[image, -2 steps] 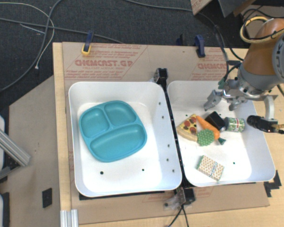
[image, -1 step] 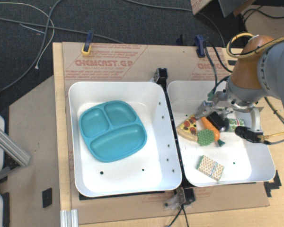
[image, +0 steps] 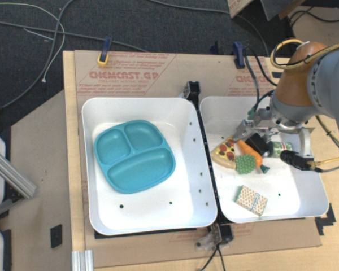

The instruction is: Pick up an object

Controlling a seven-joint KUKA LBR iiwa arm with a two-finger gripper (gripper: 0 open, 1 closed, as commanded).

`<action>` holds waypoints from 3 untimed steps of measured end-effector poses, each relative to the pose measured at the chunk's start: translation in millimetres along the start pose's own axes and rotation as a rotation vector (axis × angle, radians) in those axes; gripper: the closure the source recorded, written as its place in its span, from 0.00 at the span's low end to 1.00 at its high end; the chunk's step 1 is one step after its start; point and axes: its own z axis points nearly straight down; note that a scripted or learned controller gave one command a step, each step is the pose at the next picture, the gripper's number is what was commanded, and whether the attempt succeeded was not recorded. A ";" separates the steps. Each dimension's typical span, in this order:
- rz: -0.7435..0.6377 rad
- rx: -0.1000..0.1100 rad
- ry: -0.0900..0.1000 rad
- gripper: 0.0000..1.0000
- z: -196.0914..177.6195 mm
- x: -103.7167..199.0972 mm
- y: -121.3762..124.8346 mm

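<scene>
Arm reached in from the right and stood low over the right bin (image: 311, 205), wrist down among the cluster of toy food at that bin's upper middle. The tool (image: 259, 143) sat right at the cluster; dark finger parts were visible there, but whether they stood wide or narrow, I could not tell — wrist and cabling crowded that spot.

Objects in the right bin:
- pizza slice (image: 225, 153), at the left of the cluster, near the bin's inner wall
- orange carrot-like piece (image: 250, 150), touching or just under the tool
- green round piece (image: 246, 164), just below the carrot-like piece
- patterned block (image: 251, 199), lying apart toward the near wall, untouched

Left bin (image: 96, 208) held a blue divided plate (image: 135, 156), flat, well apart from the arm.

Progress, as judged: the approach looked done and the tool was at grasp height beside the carrot-like piece, the likeliest target. No object was seen clear of the bin floor, and nothing could be confirmed between the fingers. So the pick itself was not yet shown as done; closing (if not already closed), lifting, and confirming the hold all remained.
</scene>
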 end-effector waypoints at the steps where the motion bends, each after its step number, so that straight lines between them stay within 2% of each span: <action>1: 0.000 -0.005 0.000 1.00 -12.5 0.2 1.6; 2: -0.001 -0.011 -0.003 1.00 -75.2 -3.5 9.4; 3: -0.002 -0.007 -0.002 1.00 -122.5 1.3 3.9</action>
